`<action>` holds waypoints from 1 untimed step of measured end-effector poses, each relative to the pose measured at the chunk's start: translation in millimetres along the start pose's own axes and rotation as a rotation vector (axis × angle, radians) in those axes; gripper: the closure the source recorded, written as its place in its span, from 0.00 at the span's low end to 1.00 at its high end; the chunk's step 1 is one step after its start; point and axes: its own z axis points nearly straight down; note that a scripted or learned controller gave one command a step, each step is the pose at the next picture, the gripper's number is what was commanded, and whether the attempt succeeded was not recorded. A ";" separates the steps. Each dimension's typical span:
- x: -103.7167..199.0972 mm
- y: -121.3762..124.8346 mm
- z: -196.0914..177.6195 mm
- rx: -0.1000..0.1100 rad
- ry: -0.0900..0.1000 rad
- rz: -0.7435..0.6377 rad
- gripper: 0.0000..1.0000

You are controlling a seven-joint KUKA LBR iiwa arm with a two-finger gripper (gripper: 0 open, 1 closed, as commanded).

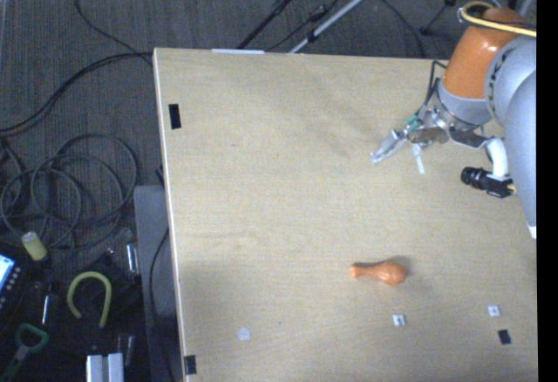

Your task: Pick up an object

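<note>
On the desk [261, 197], toward the near-right part, lies the only loose item: a small orange object [381, 272], bulb-shaped w/ a thin neck pointing left, flat on the wood. The hand [403, 147] hangs up at the right, well apart from it and farther back, w/ the grey arm [514, 101] and its orange band [482, 56] coming in from the right edge. Fingers look splayed, i.e. released, nothing between them, though they're small and blurry so that's approx.

Risks, as I judge them: object is low and rounded, so a descent that's off-centre would prob. nudge it and roll it away rather than trap it. Closing across the thin neck instead of the bulb could let it slip out on the lift. Coming down too far means fingertips hit the desk. Small marks [398, 320] near the front edge sit just beyond the object; no obstacle there. Cables [61, 188] on the floor at left are out of play.
</note>
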 end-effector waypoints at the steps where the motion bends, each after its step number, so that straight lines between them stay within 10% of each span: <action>1: 39.3 9.6 15.4 -0.001 0.002 -0.193 0.00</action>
